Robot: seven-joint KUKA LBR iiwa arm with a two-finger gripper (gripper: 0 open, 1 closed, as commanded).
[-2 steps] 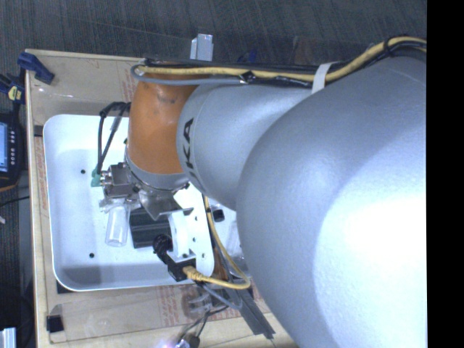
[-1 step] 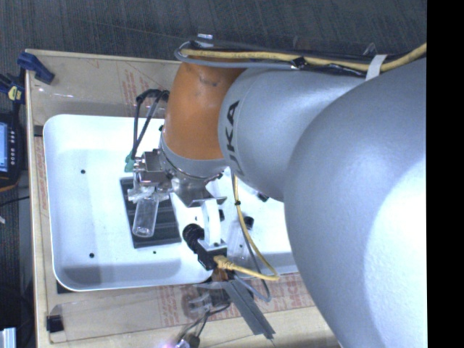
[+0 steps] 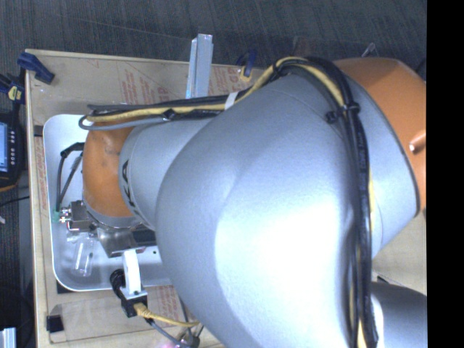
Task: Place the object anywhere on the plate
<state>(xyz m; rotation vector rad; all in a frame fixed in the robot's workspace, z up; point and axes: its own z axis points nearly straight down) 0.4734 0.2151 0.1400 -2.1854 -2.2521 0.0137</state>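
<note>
One end effector (image 3: 80, 256) was mine, low over the left bin (image 3: 49, 194), near its lower left corner; I could not tell its state or what, if anything, it had. My arm (image 3: 275, 216) hid most of that bin. I could not tell where the object or plate lay. A yellow cable (image 3: 159, 111) ran along my arm above the surface (image 3: 101, 75).

grey arm (image 3: 290, 216) covers white bin (image 3: 49, 187).
</note>
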